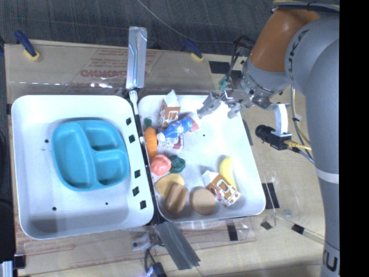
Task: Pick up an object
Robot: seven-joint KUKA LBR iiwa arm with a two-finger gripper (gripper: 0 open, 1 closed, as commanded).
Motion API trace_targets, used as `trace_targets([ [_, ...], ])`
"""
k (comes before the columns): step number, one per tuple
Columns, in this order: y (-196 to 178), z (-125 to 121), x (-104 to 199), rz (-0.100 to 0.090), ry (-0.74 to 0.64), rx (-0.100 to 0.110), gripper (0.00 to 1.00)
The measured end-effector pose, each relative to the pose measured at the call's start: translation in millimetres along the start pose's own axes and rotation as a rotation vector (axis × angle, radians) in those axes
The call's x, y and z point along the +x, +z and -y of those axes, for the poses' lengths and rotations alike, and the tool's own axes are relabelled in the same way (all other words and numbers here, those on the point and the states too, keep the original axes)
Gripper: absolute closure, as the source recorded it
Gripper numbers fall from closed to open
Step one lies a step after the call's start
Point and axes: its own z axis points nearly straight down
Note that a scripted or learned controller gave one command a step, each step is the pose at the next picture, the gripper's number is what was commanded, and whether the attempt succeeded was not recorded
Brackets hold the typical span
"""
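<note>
Right bin (249, 154): holds the toy food, mostly along its 9 o'clock wall and 6 o'clock edge.
Nearest candidate: a small carton (169, 111) at the bin's 11 o'clock corner, with a blue-and-white bottle (179, 128) touching it just below.
Other items: carrot (150, 141), pink ball (161, 165), banana (226, 169), a second carton (223, 191), 2 bread rolls (203, 200) at 6 o'clock.
Handling: all probably light, hollow plastic or card; the cartons are stiff with flat faces, best pinched across opposite sides. The banana is smooth and curved, so likely to slip.
Left bin (23, 172): holds a blue divided tray (91, 153).
Arm: reaches in from 3 o'clock, wrist tilted down toward the right bin's 1 o'clock corner.
Hand (216, 104): over the bin's upper rim, fingers seemingly apart with nothing between them, though the view is small here.
</note>
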Motion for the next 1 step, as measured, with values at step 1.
trace_targets([
  [1,101.3,-14.2,24.1,0.008,-0.107,-0.031,0.0],
])
